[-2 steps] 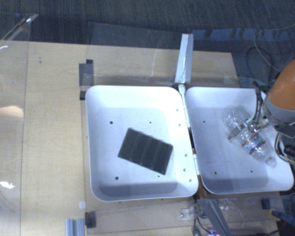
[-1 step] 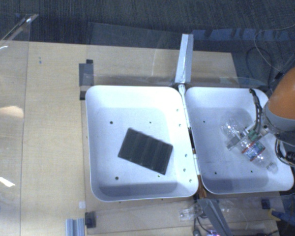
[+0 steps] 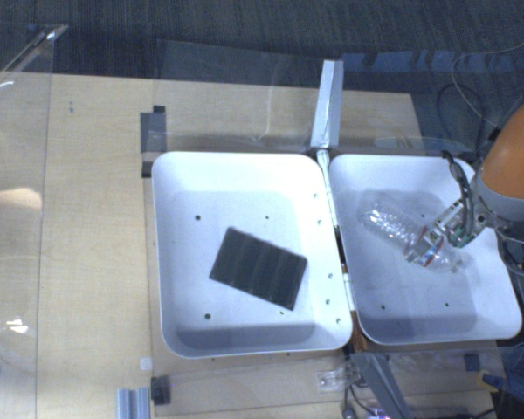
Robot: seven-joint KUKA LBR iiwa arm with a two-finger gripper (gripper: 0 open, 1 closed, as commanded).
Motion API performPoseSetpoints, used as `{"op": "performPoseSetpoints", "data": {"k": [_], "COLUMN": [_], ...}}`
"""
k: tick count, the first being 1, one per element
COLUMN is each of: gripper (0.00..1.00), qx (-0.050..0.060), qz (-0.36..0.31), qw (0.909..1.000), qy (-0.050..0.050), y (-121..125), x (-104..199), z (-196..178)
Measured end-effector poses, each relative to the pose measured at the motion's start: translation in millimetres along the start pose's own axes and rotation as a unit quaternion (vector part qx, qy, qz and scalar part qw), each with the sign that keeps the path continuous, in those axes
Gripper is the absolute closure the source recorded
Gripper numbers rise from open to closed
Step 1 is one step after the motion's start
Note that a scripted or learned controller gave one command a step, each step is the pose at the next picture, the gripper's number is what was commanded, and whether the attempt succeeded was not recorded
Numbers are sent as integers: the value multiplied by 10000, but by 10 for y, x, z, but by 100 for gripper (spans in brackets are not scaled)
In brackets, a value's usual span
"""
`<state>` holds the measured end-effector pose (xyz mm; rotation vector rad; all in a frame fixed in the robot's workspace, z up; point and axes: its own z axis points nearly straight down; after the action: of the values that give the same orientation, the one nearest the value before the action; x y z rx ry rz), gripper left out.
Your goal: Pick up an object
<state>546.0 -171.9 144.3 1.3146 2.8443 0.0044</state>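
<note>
— Bottle (image 3: 400,226), clear plastic, that's the thing over in the right bin (image 3: 489,308). It lies on its side on the white floor, slanting away from the middle divider (image 3: 326,116), its far end towards the arm.

— And the arm (image 3: 513,160)?

— It leans in from the far side of that bin, away from the divider. I see the orange band as a big rounded bulge, with grey just below it, and the wrist dips down over the bin's outer half. A black cable loops along it.

— Where is the gripper (image 3: 437,243)?

— Low, right at the bottle's outer end, pointing slantwise back towards the divider. There's a muddle of metal and small coloured parts there, overlapping the clear plastic.

— Does it have hold of the bottle?

— I can't tell. The plastic is see-through and the tip is a blur from here, so whether it's spread or pinched I wouldn't say.

— What's across the divider?

— The left bin (image 3: 170,234), with a dark ribbed rectangular pad (image 3: 258,268) lying flat near the middle of its floor, turned at an angle to the walls. It sits well apart from the bottle and the gripper.
</note>
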Motion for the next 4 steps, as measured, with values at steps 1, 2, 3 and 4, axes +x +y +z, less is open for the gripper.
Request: {"op": "performPoseSetpoints", "data": {"k": [1, 2, 3, 4], "gripper": [0, 100, 100, 100], "qx": [-19, -53, -86, -15], "qz": [-758, -756, -758, -1043], "qw": [9971, 9971, 9971, 9945], "qy": [-20, -44, -70, -2], "y": [692, 720, 748, 1527], "x": [-198, -208, -215, 20], "z": [558, 431, 309, -427]}}
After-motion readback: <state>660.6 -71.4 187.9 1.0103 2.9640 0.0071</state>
